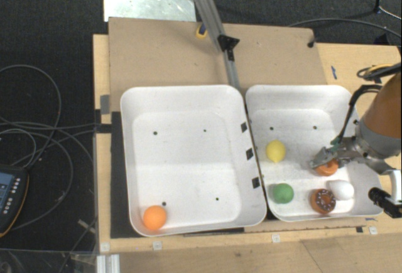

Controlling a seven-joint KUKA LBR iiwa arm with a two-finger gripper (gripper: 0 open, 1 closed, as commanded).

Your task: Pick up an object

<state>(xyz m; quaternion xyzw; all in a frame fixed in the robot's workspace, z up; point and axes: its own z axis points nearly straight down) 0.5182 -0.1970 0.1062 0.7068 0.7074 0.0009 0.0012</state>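
Note:
My gripper (324, 159) is low in the right bin (295, 91), near its right side, reaching in from the right. Directly under its tip lies a small orange object (327, 169), partly covered by the gripper; whether it is touched I cannot tell. A yellow lemon-like object (275, 151) rests to the left of the gripper. Along the bin's front edge sit a green ball (282, 192), a brown sprinkled donut (323, 201) and a white egg-shaped object (341, 190).
The left bin (182, 91) holds an orange ball (154, 217) in its front left corner. A grey pole (210, 11) slants down from the top to the gap between the bins. Cables lie on the floor at the left.

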